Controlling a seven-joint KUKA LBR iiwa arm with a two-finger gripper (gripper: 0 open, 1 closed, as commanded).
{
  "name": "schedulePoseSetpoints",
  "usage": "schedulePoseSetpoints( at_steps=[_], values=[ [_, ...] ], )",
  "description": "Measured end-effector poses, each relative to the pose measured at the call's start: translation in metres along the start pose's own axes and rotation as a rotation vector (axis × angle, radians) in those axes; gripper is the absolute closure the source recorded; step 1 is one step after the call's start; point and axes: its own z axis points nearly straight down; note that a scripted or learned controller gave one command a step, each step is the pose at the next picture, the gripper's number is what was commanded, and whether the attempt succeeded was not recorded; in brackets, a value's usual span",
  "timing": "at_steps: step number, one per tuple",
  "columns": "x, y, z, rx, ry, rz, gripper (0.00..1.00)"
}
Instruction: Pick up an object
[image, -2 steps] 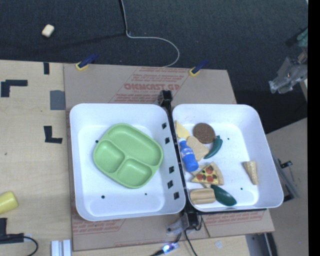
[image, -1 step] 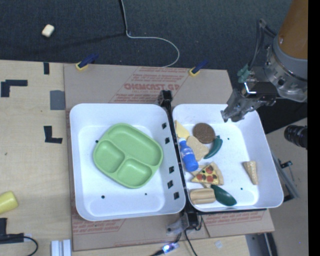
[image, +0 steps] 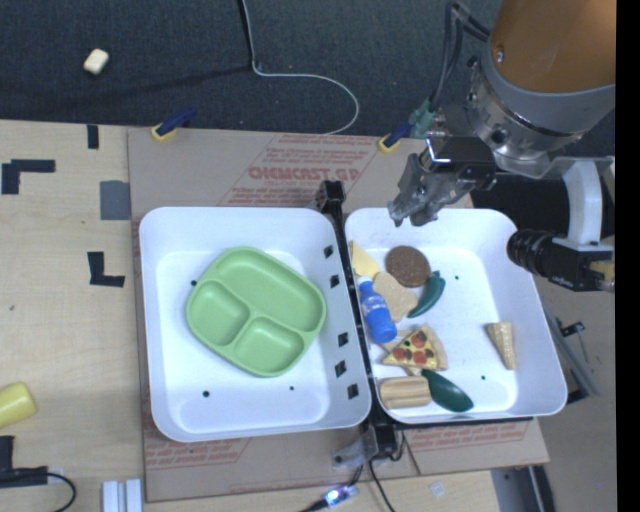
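My gripper was hanging over the far rim of the right bin, and honestly I couldn't tell if the fingers were apart or together from that angle. Nothing visible between them anyway.

Just below it sat one brown round cookie, with one green chili pepper touching its right side. Left of the cookie was one yellow wedge, then one blue bottle lying along the bin's left wall, with one tan bread-like piece beside it. Closer to the near edge: one pizza slice, one bread roll, and one dark green vegetable leaning against the roll. Off on its own by the right wall was one pale cone-shaped piece.

So nine toy foods in that bin by my count. The left bin held one green divided plate.
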Motion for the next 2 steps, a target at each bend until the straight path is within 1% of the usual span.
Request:
schedulePoseSetpoints(
  at_steps=[1, 2],
  values=[
    [0.028, 0.0, -0.022, 0.0, -0.001, 0.005, 1.0],
    [-0.028, -0.002, 0.112, 0.018, -0.005, 0.014, 1.0]
  ],
)
